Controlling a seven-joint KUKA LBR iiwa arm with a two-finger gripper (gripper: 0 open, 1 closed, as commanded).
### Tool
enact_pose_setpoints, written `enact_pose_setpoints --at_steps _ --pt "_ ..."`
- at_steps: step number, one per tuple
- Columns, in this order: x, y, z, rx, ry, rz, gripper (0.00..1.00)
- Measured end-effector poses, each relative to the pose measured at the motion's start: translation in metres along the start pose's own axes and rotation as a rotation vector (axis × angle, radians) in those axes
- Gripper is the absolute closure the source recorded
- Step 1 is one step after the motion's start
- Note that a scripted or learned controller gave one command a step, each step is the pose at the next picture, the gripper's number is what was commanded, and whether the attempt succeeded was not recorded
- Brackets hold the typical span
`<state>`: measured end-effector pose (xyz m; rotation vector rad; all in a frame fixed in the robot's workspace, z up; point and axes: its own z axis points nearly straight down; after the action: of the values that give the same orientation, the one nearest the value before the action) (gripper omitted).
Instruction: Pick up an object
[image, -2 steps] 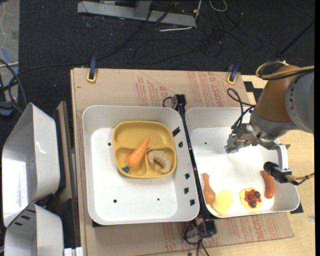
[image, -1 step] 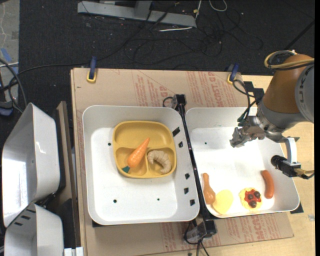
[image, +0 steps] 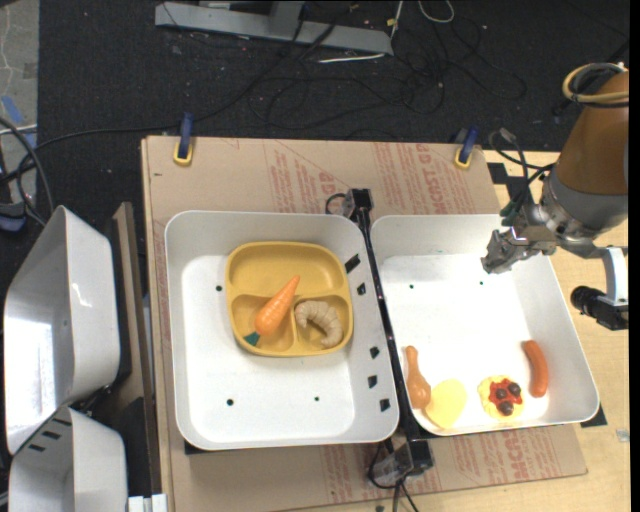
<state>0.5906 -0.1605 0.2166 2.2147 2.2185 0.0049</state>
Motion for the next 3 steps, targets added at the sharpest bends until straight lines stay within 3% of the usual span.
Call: enact_pose_setpoints --at_steps 1,3 --pt "0.000 0.000 0.010 0.007 0.002 0.000 1.00" --pt "0.107 0.010 -0.001 0.006 0.004 -0.006 1.00"
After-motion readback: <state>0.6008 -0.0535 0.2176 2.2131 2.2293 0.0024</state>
